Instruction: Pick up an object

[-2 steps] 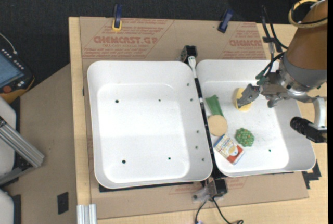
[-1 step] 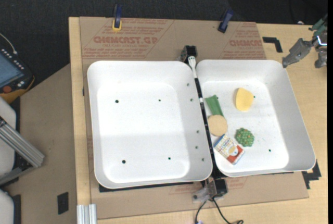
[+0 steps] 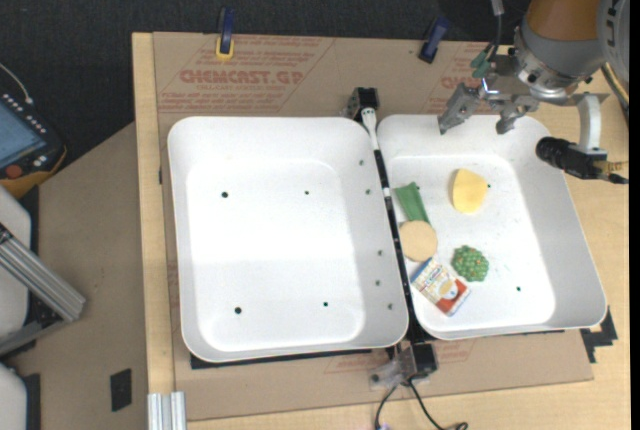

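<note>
The gripper [image 3: 478,118] hangs over the far edge of the right bin [image 3: 560,218], its two fingers spread wide with nothing between them. Down in that bin sit five things, well apart from the gripper: a yellow lemon-like piece [image 3: 468,191] near the middle, a green strip [image 3: 409,202] along the left wall, a round tan disc [image 3: 418,241] just below it, a bumpy green broccoli-like lump [image 3: 470,263], and a small red-and-white packet [image 3: 440,286] toward the near edge. The left bin [image 3: 270,238] lies alongside.
</note>
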`<state>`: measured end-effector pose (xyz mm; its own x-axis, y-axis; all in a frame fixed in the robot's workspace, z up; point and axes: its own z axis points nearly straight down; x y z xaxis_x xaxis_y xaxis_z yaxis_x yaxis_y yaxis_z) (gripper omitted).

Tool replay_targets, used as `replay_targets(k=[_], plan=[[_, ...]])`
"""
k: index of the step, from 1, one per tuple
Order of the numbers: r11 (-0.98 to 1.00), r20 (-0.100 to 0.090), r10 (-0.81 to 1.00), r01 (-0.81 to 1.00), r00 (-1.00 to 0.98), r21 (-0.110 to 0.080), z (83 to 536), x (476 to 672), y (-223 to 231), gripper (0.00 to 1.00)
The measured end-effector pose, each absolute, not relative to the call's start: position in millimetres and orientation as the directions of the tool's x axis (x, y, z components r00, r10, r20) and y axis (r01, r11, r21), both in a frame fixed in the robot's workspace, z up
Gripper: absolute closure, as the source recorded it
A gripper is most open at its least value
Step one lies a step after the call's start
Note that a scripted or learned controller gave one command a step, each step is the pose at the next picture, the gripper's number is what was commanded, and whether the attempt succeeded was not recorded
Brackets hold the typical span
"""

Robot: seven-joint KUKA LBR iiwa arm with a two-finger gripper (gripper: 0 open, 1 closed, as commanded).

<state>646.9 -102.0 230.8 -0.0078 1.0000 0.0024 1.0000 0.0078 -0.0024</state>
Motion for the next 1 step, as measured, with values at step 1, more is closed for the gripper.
replay_targets(k=[1], plan=[[-0.012,0.0,1.0,1.0,0.012,-0.013,139.3,566.9,-198.5,0.0]])
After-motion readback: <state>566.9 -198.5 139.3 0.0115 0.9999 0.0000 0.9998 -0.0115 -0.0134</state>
